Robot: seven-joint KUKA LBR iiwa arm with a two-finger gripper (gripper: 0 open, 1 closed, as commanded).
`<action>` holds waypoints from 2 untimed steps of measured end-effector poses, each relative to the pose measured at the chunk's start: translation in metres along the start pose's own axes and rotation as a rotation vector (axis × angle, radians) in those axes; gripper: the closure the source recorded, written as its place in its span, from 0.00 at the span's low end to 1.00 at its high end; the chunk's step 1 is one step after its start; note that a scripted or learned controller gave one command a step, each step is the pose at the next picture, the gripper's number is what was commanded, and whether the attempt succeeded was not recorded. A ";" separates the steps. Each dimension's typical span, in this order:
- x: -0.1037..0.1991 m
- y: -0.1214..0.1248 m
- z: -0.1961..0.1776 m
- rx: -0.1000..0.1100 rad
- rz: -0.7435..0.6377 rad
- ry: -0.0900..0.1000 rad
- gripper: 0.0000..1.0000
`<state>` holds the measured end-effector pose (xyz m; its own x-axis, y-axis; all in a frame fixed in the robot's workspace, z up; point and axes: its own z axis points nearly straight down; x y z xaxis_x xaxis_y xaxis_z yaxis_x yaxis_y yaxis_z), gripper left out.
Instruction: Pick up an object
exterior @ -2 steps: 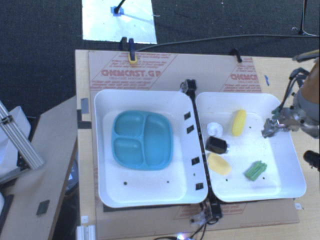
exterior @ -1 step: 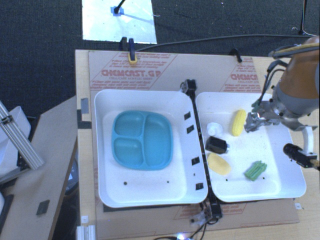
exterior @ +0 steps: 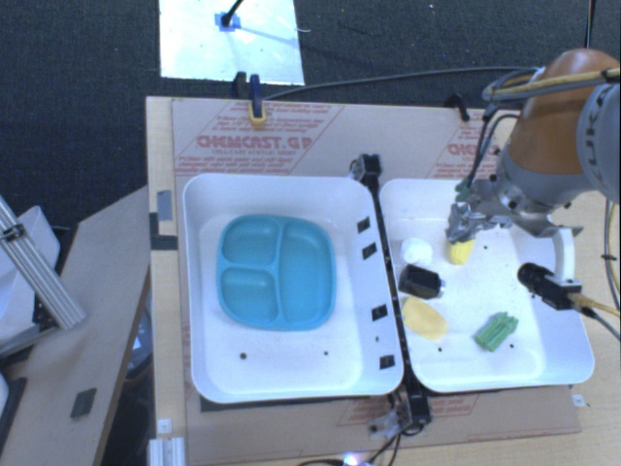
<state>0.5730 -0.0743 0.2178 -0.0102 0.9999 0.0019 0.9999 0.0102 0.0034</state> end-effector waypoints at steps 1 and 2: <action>0.046 0.015 -0.009 0.000 0.001 0.000 1.00; 0.107 0.033 -0.010 0.000 -0.001 0.001 1.00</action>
